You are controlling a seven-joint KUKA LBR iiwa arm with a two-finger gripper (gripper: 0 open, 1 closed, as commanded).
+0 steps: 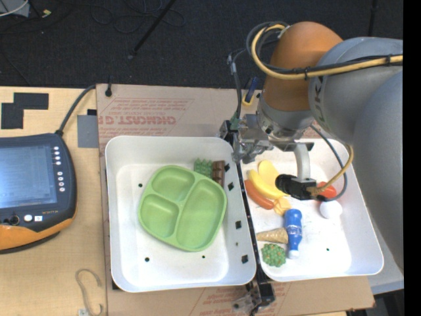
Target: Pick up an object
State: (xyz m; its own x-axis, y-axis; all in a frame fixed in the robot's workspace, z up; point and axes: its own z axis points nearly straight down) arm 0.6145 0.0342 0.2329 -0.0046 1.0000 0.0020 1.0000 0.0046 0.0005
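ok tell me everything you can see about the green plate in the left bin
The green plate is a light green divided tray, plastic-looking, with rounded corners and three compartments: one small at upper left, one at lower left, one long on the right. It lies flat, face up and turned at a slant, on the left bin's floor. A dark green and brown item sits at its upper right edge.

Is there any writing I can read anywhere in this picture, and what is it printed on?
Red print on the cardboard sheet behind the bins: upside down and mirrored, too blurred to read.
Red print on the cardboard's front edge: too blurred.
Handheld screen unit at left: screen and button markings too small to read.
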